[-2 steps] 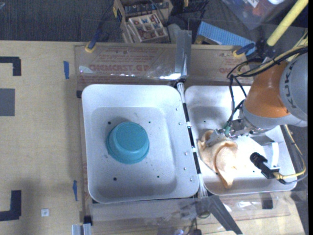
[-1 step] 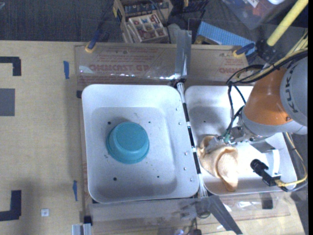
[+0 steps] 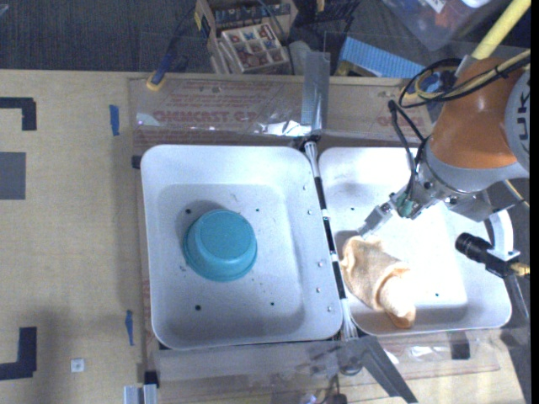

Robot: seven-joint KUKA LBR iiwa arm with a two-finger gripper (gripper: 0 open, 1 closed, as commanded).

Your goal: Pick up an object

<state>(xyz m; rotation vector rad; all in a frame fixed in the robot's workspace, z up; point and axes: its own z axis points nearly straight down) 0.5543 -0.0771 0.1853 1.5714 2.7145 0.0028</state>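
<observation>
A tan, soft-looking lump (image 3: 377, 278) lies in the right bin (image 3: 480, 305), near its front left corner. A blue bowl (image 3: 221, 243) sits upside down in the left bin (image 3: 160, 183), left of that bin's middle. My gripper (image 3: 372, 223) hangs low over the right bin, just above the far edge of the tan lump and slanting toward the divider between the bins. Nothing is visibly held in it. The grey and orange arm (image 3: 476, 124) reaches in from the right.
The shared bin walls (image 3: 324, 225) run between gripper and blue bowl. A black cable fitting (image 3: 476, 248) juts over the right bin's right side. Boxes and clutter (image 3: 248, 32) stand behind the bench.
</observation>
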